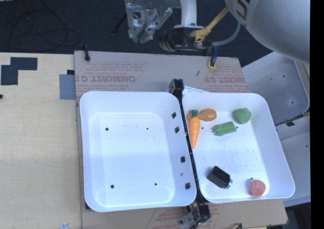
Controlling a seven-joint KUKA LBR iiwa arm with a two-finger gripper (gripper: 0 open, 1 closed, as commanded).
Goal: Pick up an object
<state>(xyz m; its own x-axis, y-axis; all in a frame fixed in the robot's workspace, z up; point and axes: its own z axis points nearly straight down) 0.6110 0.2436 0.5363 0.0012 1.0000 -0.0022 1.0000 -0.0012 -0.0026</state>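
Observation:
My gripper [145,29] hangs high above the far edge of the bench, behind the left bin [90,102] and well apart from every object. The right bin [242,154] holds several items. An orange carrot [194,130] lies along its left wall, with a rounded orange piece [207,115] just beside the carrot's top. A round green lump [242,115] and a long green piece [224,128] lie at the far side. A black block [219,177] and a pink-red ball [256,188] lie near the front.
A black divider with clips [183,137] runs between the two bins. Both bins rest on a cardboard sheet [126,73]. Cables and a dark floor lie behind the bench. The arm's grey body [273,5] looms at the upper right.

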